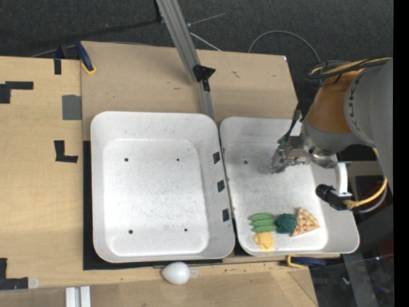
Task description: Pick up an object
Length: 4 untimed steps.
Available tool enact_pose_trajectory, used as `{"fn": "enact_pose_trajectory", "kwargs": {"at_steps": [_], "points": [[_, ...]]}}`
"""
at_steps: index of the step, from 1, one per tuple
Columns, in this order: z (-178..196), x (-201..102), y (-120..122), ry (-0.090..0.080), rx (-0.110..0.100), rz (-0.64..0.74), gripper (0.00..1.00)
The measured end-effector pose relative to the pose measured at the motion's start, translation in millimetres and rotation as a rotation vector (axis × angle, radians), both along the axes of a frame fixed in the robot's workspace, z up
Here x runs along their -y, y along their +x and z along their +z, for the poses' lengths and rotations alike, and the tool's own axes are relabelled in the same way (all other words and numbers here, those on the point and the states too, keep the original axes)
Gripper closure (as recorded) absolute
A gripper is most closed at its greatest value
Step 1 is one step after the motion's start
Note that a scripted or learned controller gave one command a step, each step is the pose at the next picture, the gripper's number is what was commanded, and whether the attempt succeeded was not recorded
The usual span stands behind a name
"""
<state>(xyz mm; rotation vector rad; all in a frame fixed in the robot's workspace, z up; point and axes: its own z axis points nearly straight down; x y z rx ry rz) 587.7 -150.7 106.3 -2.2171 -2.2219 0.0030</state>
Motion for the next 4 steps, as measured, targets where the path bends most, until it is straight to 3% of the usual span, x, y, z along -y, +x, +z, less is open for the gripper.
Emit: {"fn": "enact_pose_trajectory", "kwargs": {"at_steps": [3, 4], "points": [[156.2, 5.3, -7.8, -0.002, 0.008, -0.001, 1.00], [143.5, -52.7, -5.9, 0.001, 0.001, 0.004, 1.00]]}}
